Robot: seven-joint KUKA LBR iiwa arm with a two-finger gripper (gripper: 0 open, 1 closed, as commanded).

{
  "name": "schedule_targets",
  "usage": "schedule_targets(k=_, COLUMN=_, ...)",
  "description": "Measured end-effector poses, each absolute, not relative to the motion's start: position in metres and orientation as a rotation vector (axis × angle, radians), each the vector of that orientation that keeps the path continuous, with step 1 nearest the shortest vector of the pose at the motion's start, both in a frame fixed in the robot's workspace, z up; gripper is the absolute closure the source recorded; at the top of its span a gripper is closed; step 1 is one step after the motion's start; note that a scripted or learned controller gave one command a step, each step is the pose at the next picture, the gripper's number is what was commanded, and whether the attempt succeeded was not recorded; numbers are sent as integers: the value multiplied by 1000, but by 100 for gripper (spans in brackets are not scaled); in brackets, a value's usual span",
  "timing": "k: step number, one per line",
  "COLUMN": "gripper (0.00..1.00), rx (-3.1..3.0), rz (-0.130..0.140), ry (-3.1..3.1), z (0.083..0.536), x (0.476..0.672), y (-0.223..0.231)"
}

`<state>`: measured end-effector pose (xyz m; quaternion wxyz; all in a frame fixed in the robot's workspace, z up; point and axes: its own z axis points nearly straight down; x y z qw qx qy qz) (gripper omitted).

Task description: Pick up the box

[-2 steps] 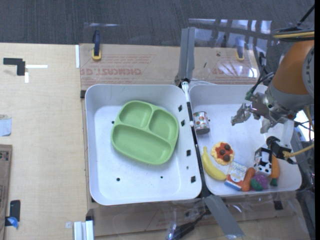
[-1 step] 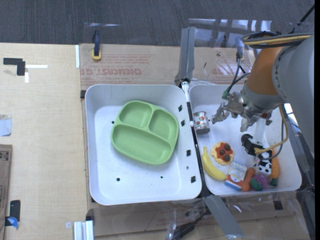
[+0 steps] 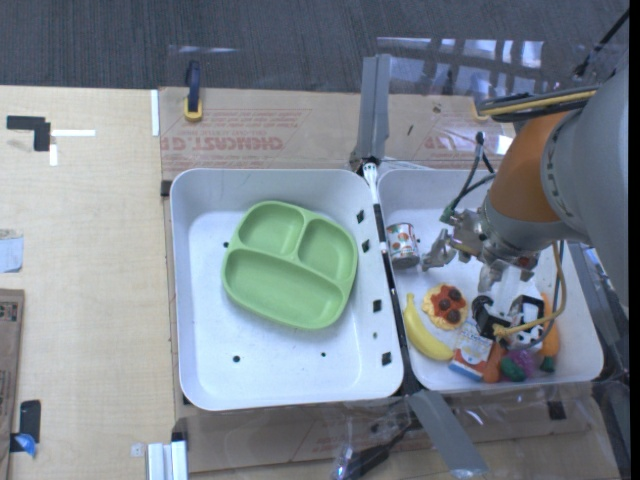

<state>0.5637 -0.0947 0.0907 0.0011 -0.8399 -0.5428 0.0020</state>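
Beside banana point(image 3: 427, 334), box point(image 3: 470, 356) — long axis slanted

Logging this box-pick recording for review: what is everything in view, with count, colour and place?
bins: 2, white, side by side
plate: 1, green, in left-hand bin
can: 1, white and red, right-hand bin, back left
banana: 1, yellow, right-hand bin, front left
pizza toy: 1, yellow with red spots, beside banana
box: 1, red, white, blue, by banana's tip
small toys: several, orange, green, purple, same bin's front right
arm: 1, grey, orange band, over right-hand bin
gripper: 1, grey, above that bin's middle
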Motion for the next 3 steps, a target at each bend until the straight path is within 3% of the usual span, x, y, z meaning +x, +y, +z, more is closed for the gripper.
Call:
schedule_targets(k=1, gripper=0, rx=-2772, rz=4, ry=-1479, z=101, x=659, y=-101)
schedule_targets(k=2, gripper=0, rx=-2847, rz=6, ry=-1330, z=268, x=621, y=-99)
schedule_targets(k=3, gripper=0, rx=-2847, rz=6, ry=-1330, z=267, x=621, y=-99)
